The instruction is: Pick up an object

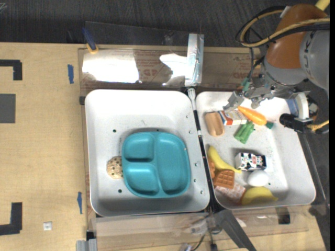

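The hand (pixel 246 95) hangs over the back of the right bin (pixel 302 156); whether it is open or closed I cannot tell, and nothing shows gripped in it. Nearest, just below it, lies the carrot (pixel 253 115), its long axis slanting from beneath the hand down toward the arm's side. Just past that are a green piece (pixel 243 132) and a hot dog (pixel 213 123). Farther toward the front lie the banana (pixel 219 160), milk carton (pixel 251 161) and waffle (pixel 224 179).

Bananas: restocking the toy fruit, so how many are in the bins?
2, both in the right bin: one banana along its left wall above the waffle, another at the front edge. More may be hidden.
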{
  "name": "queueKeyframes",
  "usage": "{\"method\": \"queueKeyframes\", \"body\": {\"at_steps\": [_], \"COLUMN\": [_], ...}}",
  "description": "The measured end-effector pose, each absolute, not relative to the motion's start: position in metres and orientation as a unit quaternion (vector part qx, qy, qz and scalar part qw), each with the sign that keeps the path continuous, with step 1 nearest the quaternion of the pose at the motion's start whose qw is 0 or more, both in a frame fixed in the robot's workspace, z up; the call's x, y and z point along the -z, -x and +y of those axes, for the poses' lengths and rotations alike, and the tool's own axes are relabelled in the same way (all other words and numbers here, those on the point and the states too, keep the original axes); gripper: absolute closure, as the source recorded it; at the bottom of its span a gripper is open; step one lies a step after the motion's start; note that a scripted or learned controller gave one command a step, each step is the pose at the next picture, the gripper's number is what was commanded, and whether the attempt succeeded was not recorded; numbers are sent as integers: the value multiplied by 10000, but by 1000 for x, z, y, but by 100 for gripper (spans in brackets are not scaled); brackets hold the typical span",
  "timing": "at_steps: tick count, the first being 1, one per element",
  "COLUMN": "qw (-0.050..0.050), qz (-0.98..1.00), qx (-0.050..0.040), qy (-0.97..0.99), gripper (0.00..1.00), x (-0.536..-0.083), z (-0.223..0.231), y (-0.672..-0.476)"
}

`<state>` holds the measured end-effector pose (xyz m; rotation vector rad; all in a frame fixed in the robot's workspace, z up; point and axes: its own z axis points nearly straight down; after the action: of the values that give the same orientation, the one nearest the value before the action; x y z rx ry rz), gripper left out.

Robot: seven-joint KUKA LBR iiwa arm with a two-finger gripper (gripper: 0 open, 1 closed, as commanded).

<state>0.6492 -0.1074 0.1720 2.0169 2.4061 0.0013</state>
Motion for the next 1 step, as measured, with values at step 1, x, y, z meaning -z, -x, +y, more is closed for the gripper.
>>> {"method": "queueKeyframes", "body": {"at_steps": [1], "qw": [-1], "qz": [7280], "qx": [-11], "qy": [-6856], "gripper": [0], "x": [-100], "z": [-100], "y": [-668]}}
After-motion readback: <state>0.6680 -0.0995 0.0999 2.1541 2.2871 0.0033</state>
